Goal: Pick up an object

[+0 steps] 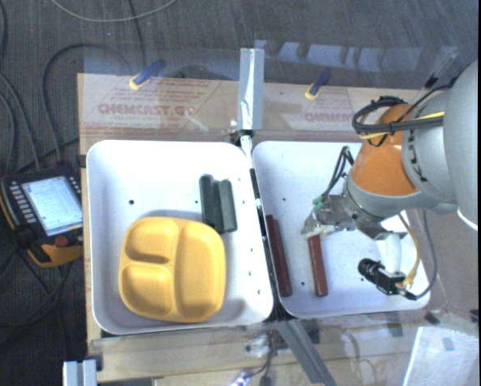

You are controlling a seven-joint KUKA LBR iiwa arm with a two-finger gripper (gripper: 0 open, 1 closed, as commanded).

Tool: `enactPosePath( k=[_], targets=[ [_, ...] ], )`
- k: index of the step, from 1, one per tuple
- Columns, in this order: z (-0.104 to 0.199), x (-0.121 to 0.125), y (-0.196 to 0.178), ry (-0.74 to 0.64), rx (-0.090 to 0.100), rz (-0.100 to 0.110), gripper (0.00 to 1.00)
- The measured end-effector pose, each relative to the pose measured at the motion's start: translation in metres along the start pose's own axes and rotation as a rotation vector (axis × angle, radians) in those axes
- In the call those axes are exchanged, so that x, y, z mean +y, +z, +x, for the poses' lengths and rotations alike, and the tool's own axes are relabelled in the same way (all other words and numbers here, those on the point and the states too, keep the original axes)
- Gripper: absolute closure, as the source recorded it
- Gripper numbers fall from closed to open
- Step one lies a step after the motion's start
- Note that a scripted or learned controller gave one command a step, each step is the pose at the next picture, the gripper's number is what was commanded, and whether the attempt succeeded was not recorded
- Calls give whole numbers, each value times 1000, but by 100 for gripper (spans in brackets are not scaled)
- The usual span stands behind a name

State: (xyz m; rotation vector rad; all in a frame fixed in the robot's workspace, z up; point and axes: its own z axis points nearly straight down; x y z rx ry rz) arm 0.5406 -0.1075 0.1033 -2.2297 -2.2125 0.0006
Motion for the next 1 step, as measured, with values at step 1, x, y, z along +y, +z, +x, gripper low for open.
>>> enactPosePath(
  k=[1],
  targets=[
    [45,48,-80,-21,-2,2,100]
  ],
)
